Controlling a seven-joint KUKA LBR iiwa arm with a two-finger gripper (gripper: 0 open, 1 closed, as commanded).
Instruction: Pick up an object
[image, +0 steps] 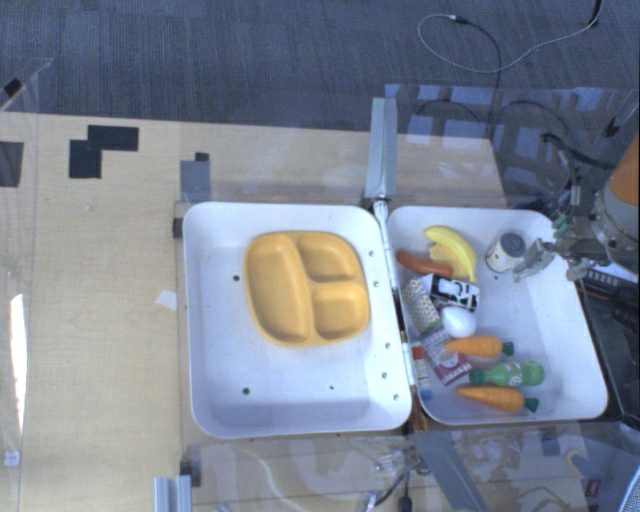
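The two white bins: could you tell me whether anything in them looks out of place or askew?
Nothing looks damaged or spilled. The left bin holds one yellow divided plate, lying flat. In the right bin the toy food is crowded against the left wall: banana, two carrots, white egg, green bottle.

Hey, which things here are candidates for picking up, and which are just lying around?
Candidates, in the right white bin:
yellow plastic banana
two orange toy carrots
white egg
green bottle
small round jar

Just lying about:
yellow divided plate in the left white bin
black cable
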